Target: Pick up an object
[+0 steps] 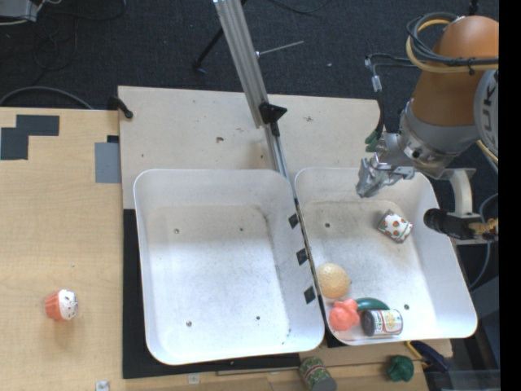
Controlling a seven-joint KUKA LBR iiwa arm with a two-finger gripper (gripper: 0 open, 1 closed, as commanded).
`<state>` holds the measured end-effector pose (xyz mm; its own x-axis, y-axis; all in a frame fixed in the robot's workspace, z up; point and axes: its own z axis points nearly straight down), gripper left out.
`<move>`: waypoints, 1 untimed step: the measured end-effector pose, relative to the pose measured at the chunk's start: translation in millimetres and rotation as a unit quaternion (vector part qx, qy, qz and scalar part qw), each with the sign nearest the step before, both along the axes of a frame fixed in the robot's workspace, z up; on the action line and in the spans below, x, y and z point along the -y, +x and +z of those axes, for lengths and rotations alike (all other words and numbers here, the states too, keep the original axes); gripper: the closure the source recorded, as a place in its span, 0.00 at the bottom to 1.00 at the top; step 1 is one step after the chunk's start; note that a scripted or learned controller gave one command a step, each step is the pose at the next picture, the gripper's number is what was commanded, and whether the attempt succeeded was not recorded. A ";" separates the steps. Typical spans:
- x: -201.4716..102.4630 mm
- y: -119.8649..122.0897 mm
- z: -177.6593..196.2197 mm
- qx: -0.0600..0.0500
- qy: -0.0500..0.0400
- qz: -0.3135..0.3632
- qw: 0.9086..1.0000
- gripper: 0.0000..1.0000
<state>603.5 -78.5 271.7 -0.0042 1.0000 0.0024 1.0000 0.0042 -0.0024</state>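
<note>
My gripper (371, 181) hangs over the far edge of the right bin (440, 259), its grey fingers pointing down with nothing visible between them. A small white and red patterned object (395, 226) lies a short way to the gripper's near right. Toward the bin's near side sit a tan ball (333, 280), a pink-red toy (343, 315), a dark green object (373, 303) and a small can lying on its side (382, 322).
The left bin (163, 218) stands beside the right one, split off by a divider with black clips (298, 243). A slanted metal bar (244, 47) rises behind the bins. An orange toy (62, 305) lies on the wooden bench at left. Two dark green objects (399, 368) sit below the bins.
</note>
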 end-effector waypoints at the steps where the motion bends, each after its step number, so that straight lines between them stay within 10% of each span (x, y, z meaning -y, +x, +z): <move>1: -55.5 -3.6 -17.9 -0.001 0.000 0.000 1.000 1.00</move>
<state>599.9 -23.1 253.8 -0.0036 1.0000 0.0019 1.0000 0.0037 -0.0046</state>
